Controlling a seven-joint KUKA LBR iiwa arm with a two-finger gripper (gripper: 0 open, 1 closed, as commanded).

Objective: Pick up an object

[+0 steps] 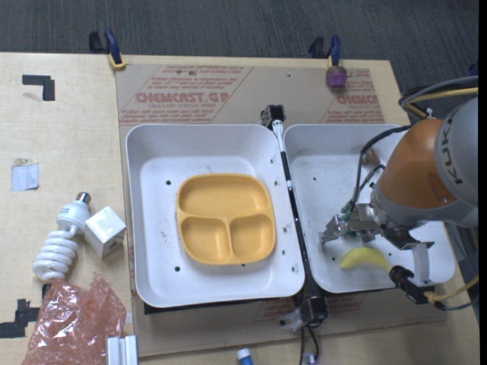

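Observation:
A yellow banana (364, 259) lies near the front edge of the right bin (319, 173). My gripper (335, 230) hangs low over that bin's floor, just left of and slightly behind the banana, with the grey arm and its orange band (415, 169) above it to the right. A yellow divided plate (226, 217) lies flat in the middle of the left bin (152, 204).
On the bench left of the bins lie a spiral light bulb (61, 242), a small white cube (105, 231) and a crumpled pink plastic bag (72, 322). A small purple object (336, 75) sits behind the right bin. Cables trail along the arm at the right.

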